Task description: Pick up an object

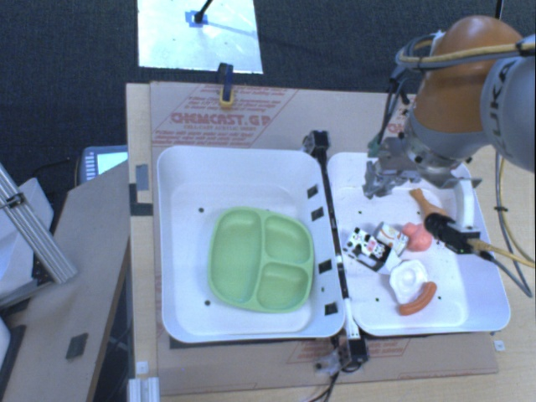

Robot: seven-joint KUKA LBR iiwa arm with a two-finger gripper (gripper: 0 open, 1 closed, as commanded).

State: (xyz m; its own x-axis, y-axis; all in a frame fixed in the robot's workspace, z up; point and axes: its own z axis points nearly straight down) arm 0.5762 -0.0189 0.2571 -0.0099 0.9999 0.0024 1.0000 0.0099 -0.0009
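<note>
Gripper [378,182] hovers above-left of the toys [394,249].

Dark carpet-like floor [67,40] surrounds a cardboard-topped bench [251,115]; a pale, perhaps reflective, sheet [167,23] lies beyond.

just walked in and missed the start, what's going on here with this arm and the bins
A grey and orange robot arm reaches in from the right, its gripper poised over the back of the right bin. It is set to pick up an object, and nothing shows in its grip yet. The toys lie nearer the front: a fried egg, a sausage, a pink piece and a small black and white box. The left bin holds a green divided plate.
</note>
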